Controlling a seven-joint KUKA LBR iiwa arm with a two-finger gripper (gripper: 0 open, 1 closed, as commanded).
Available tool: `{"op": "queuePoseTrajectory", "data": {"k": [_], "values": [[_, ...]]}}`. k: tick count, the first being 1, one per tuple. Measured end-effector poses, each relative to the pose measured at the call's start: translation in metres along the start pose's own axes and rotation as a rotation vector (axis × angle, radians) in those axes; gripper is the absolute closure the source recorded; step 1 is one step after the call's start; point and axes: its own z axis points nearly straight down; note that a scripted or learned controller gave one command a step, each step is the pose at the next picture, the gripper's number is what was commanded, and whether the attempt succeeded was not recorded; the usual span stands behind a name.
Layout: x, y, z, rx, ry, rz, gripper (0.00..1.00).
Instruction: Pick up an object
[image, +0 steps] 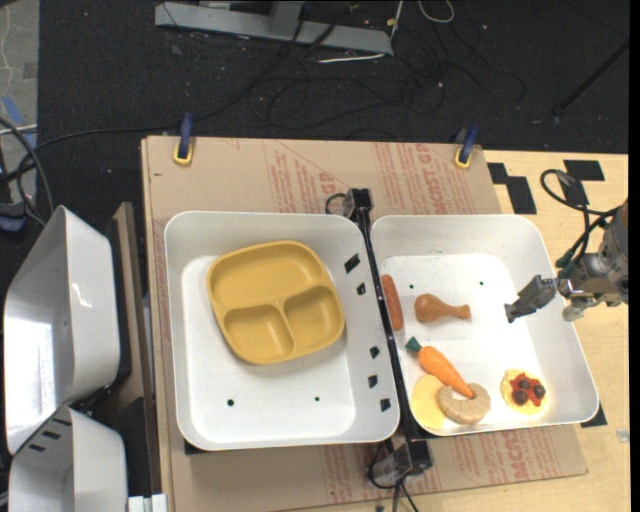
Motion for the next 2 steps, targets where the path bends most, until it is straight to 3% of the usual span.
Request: {"op": "queuePoseTrajectory", "data": {"k": [2], "values": [[0.007, -0.004, 0.128, 0.007, 0.003, 0.004, 0.00]]}}
